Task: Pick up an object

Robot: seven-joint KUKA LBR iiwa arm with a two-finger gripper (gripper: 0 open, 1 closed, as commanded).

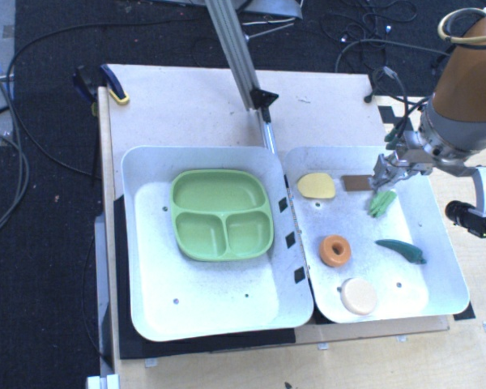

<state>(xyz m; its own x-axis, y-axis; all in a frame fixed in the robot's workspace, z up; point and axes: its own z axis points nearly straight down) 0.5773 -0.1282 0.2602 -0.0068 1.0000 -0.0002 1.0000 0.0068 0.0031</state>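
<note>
Bins sit side by side on the bench, and we see the gripper [386, 178] low over the far side of the right bin [437, 282]. A light green piece [381, 203] hangs right at its tip, apparently caught between the fingers, though we cannot be sure it is off the bin floor. Beside it lies a brown block [355, 183], then a yellow lump [316, 186]. Nearer us are an orange ring [334, 250], a teal strip [402, 250] and a cream disc [359, 296]. The left bin [146, 298] holds a green divided tray [223, 214].
</note>
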